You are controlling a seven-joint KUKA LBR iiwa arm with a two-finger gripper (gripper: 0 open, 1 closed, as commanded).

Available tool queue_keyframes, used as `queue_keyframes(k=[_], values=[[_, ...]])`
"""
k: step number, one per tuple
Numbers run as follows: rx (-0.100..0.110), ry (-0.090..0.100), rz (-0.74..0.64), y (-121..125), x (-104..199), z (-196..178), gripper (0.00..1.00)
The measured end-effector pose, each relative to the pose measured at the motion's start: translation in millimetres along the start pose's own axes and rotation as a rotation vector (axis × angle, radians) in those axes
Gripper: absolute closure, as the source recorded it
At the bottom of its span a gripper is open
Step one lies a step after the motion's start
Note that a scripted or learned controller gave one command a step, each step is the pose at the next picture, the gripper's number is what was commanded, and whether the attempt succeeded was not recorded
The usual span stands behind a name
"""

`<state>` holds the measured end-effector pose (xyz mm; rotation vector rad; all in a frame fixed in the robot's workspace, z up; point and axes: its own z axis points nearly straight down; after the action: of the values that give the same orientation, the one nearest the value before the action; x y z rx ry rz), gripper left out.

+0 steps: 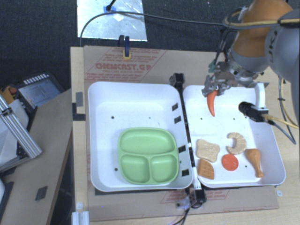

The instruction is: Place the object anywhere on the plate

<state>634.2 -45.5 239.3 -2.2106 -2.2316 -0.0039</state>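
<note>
The arm (281, 46) is smooth grey, with a rounded, glossy orange band (260, 20) above the wrist. Thin black cables (228, 32) loop beside that band. Below it sits a grey metal gripper (216, 86) built of small angular parts.

An orange-red chili pepper (212, 103) hangs point-down from the gripper (213, 91); the green three-compartment plate (148, 154) lies lower-left of it.
</note>
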Motion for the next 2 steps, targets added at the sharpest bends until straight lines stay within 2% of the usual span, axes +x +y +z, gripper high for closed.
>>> queue_keyframes(k=[2], values=[[0.001, 0.0, 0.0, 3.9, 105.0, 23.3, 1.0]])
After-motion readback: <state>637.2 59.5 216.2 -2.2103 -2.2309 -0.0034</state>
